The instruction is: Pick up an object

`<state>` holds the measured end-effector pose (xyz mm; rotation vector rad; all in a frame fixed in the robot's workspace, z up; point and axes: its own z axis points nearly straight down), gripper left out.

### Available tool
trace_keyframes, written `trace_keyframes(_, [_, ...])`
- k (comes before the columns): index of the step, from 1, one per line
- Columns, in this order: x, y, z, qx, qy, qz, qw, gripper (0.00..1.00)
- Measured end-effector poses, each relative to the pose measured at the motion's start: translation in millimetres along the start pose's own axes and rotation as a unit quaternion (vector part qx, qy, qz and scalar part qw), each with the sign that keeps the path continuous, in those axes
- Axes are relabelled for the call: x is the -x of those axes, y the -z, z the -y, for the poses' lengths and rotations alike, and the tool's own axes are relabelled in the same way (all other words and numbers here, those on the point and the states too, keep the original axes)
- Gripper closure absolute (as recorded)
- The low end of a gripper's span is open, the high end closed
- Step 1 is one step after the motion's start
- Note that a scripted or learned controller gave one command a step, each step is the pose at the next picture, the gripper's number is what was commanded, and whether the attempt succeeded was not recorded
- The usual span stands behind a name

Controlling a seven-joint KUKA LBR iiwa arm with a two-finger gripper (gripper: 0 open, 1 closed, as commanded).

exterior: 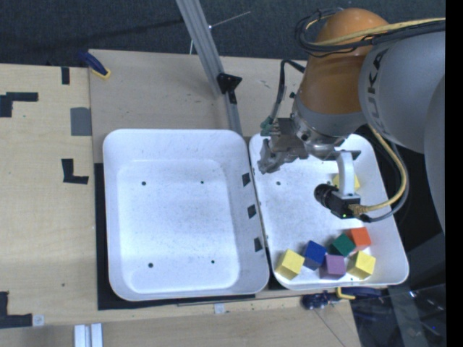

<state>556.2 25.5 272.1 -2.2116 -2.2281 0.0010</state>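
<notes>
The left bin (173, 219) is seen on the left side of the bench (152, 85). It is white, with small dark dots on its floor. It is set right beside the right bin (289, 208), so their edges touch in the middle. They were likely put this way so things can be moved across in a short trip.

The gripper (266, 161) is seen next, held over the top left corner of the right bin, close to the edge between the two bins. No block is seen in it. It cannot be told if it is open or shut, as it is dark and seen from above.

The things to be picked are gathered at the near end of the right bin, well apart from the gripper. A yellow block (291, 264) is met first, then a blue block (315, 253), a purple block (334, 265), a green block (342, 245), an orange block (359, 236) and a second yellow block (364, 264). They are small cubes with bright, plain sides. They are packed close, some touching, so one may be hard to grab alone.
</notes>
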Motion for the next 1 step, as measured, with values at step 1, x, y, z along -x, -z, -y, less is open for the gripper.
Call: trace_keyframes(1, [-45.6, -8.2, -1.1, -0.001, -0.001, 0.0, 1.0, 1.0])
